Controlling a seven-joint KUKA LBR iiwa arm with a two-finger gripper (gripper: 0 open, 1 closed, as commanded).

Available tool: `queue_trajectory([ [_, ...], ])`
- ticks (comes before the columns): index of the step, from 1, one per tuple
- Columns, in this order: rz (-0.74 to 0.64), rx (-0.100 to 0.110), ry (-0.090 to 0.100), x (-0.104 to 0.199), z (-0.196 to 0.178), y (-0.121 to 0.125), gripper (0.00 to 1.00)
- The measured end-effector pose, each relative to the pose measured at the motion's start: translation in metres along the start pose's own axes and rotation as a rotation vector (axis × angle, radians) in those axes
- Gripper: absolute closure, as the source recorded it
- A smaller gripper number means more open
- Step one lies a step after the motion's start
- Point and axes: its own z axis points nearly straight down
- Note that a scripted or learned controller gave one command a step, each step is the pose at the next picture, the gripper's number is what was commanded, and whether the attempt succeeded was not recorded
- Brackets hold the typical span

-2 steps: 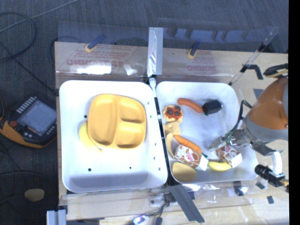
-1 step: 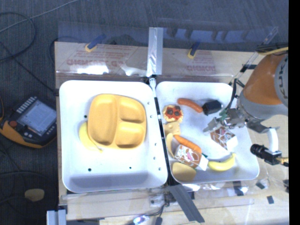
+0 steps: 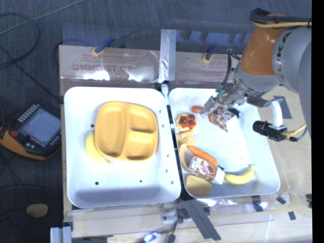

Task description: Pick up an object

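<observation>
A yellow banana [image 3: 91, 147] lies mostly hidden under the orange tray [image 3: 125, 130]; the arm reaches over the right bin [image 3: 263, 156], gripper [image 3: 221, 104] above a brown snack packet [image 3: 221, 118]

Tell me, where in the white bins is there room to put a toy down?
Right bin: a bare patch mid-right, between the brown packet and the banana. Its left edge is crowded. Left bin: bare floor in front of the yellow tray.

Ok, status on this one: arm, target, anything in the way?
Gripper low over right bin, at a brown packet. Grasp unconfirmed. Small red item close beside.
</observation>
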Motion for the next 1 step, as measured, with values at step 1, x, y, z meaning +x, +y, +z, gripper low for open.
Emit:
queue_trajectory([
  [1, 0.322, 0.003, -0.001, 0.0156, 0.0236, 0.0135, 1.0],
])
